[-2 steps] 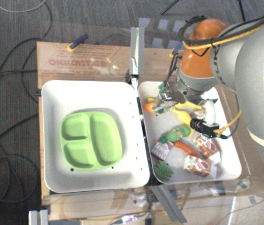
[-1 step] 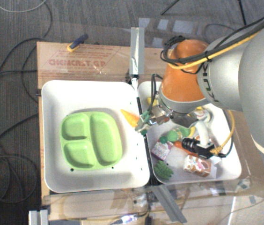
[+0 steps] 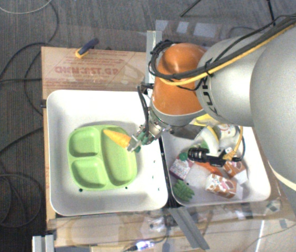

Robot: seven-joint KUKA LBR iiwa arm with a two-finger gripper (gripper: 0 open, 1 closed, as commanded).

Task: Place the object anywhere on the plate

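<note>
The green plate (image 3: 87, 167), split into three compartments, lies in the left bin (image 3: 59, 106), a little toward 6 o'clock of that bin's middle. A yellow-orange cone (image 3: 115, 137) lies on the plate near its 1 o'clock corner, resting across the top of the long right-hand compartment, with its narrow tip pointing toward 10 o'clock and its wide end toward 4 o'clock. The hand (image 3: 136, 145) is just at that wide end, at the plate's 2 o'clock edge, touching the cone or very nearly so. How far the hand is parted, and whether it has hold of the cone, cannot be told. The arm's orange band (image 3: 177, 85) sits over the wall between the two bins, at 1 o'clock from the hand. In the right bin (image 3: 263, 190) lie a green leafy toy (image 3: 185, 189) at its 7 o'clock corner, a purple-and-white packet (image 3: 180, 167) just above it, and a brown-and-white packet (image 3: 220, 185) toward 6 o'clock. A cardboard sheet (image 3: 85, 70) lies on the surface at 12 o'clock from the left bin.
</note>
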